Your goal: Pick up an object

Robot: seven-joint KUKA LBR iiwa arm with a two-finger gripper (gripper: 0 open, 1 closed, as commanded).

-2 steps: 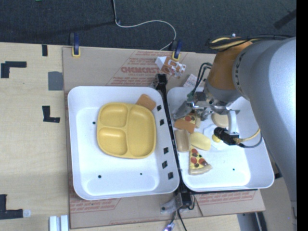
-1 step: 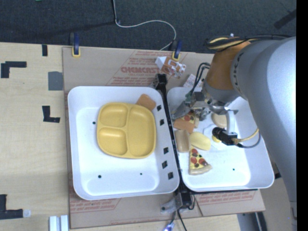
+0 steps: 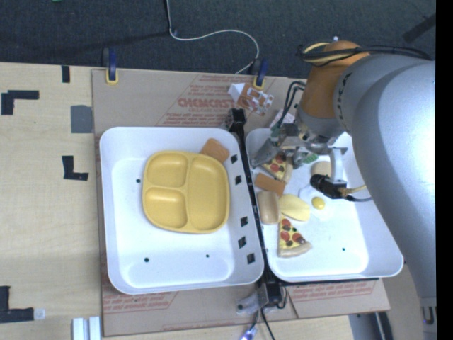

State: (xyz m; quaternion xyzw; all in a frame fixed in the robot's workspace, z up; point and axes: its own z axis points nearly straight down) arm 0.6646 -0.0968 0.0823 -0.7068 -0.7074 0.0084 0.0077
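Far corner of right bin (image 3: 368,261) hidden beneath grey arm (image 3: 396,119). Arm cut off by right edge. Gripper (image 3: 287,151) fingers obscured by wrist hardware; state indeterminable. Pizza slice (image 3: 277,167) under gripper partly covered. Small items beside wrist too small to identify.

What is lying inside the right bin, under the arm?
In the right bin: two pizza slices, a yellow wedge, a tan piece, a brown piece and a small yellow ball. The arm covers the bin's far right part, so anything there is hidden.
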